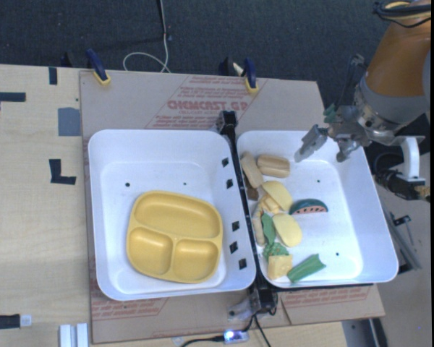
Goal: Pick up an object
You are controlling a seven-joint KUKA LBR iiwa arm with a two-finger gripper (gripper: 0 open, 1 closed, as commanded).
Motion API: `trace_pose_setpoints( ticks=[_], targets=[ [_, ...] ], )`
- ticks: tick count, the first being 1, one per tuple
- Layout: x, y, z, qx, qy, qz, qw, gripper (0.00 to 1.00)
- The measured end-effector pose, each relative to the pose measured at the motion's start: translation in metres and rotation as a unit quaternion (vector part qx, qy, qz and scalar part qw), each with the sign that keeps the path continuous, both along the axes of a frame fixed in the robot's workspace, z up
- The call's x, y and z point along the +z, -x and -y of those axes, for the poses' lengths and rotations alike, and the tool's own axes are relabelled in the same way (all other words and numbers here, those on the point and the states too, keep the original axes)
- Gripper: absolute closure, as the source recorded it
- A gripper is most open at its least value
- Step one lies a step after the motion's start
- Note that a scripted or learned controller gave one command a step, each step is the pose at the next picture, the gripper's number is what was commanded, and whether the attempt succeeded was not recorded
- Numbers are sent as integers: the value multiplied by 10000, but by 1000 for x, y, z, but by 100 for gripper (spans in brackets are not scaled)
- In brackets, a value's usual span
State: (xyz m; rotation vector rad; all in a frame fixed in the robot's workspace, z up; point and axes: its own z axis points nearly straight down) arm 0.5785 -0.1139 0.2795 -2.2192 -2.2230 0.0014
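The right bin (347,194) holds a heap of toy food along its left side: a tan bread roll (273,166), a yellow piece (278,194), a watermelon slice (308,208), a yellow lemon-like piece (287,230) and a green pod (306,267). My gripper (325,147) hangs over the bin's upper right part, above and to the right of the bread roll. Its two grey fingers (309,143) stand spread apart, open, with nothing between them.
The left bin (108,194) holds a yellow divided tray (175,236). A black divider (235,194) runs between the bins. The arm's orange band (398,56) rises at the upper right. Clamps (98,67) hold the cardboard at the back.
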Motion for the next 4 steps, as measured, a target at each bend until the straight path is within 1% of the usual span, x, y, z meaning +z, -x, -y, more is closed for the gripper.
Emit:
trace_pose_setpoints(
  ticks=[1,2,3,4],
  targets=[
    [-141,-56,17,5,3,-8,10000,0],
    [-197,-75,2,5,8,4,10000,0],
    [-185,-74,2,0,2,-8,10000,100],
    [-89,-38,-48,20,-10,39,10000,100]
  ],
)
